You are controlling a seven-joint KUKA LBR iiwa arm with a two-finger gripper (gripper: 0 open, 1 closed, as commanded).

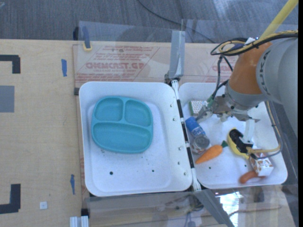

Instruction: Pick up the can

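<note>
**Item 1, task object.** Blue cylindrical metal can (195, 130) with a silver end. It lies on its side in the right-hand shallow white plastic bin (221, 173), close against that bin's left wall and about halfway along it. The silver end points towards the bin's near edge.

**Item 2.** Two-finger gripper (213, 109) on the grey arm (281, 74) with the orange band (246, 72). It reaches in over the right-hand bin's far right corner and hangs over the far half of that bin, just beyond the can and apart from it. Nothing is seen held in it. How wide it stands cannot be told from this slant.

**Item 3.** Small pale speckled flat packet (199, 106), in the right-hand bin's far left corner, just beside the gripper.

**Item 4.** Orange plastic toy carrot (209, 154) with a green stub. It lies slantwise on the right-hand bin's floor towards the near left, with its thick end just beside the can's silver end. Contact between them cannot be told.

**Item 5.** Small white and orange cardboard carton (263, 165), near the right-hand bin's near right corner.

**Item 6.** Small elongated orange-red object (247, 177), at the right-hand bin's near edge, just beside the carton. Its kind is too small to tell.

**Item 7.** Second shallow white plastic bin (135, 171), joined to the right-hand bin's left wall.

**Item 8.** Teal plastic plate (122, 125) with three compartments and rounded corners. It lies flat in the second bin, well apart from the right-hand bin's wall.
</note>
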